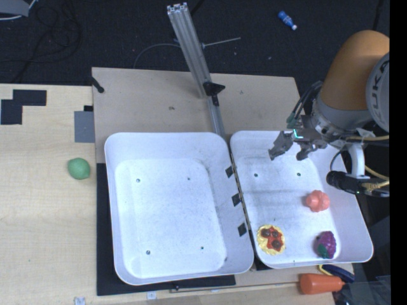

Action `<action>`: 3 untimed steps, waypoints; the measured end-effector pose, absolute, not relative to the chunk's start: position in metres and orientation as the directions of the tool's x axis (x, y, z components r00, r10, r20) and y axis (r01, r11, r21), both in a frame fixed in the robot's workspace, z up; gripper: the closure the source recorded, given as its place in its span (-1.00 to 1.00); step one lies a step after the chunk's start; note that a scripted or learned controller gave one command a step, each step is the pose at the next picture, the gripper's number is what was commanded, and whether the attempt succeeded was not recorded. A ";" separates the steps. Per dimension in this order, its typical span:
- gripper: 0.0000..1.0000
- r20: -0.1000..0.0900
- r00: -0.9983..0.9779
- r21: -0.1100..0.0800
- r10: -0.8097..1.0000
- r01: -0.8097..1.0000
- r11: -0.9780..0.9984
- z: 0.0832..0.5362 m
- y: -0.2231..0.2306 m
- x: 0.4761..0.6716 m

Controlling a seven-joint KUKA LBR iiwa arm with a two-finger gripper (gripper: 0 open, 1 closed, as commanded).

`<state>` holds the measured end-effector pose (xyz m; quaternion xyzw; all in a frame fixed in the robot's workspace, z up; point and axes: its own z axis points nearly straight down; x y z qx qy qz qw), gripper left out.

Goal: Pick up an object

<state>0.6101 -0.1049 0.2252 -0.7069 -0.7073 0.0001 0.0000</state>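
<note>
Two white bins [127,146] hold a pink lump [317,200], a purple-and-green piece [325,244] and a yellow-and-red one [271,239].

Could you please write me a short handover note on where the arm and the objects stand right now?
Gripper: jaws open, holding nothing, poised over the upper part of the right white bin.
Objects in the right bin: pink lumpy toy, yellow toy with red and dark patches, purple grape-like toy, all in its lower half.
Outside the bins: green ball on the bench to the left; orange carrot-shaped toy below the right bin.
Done: nothing picked.
Left: descend, grasp one object, lift.
</note>
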 end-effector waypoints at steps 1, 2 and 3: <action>-1.00 0.000 0.000 0.000 1.000 1.000 0.000 0.225 -0.105 0.610; -1.00 0.000 0.000 -0.004 1.000 1.000 0.000 0.177 -0.111 0.615; -1.00 0.000 -0.001 -0.004 1.000 1.000 0.001 0.135 -0.109 0.614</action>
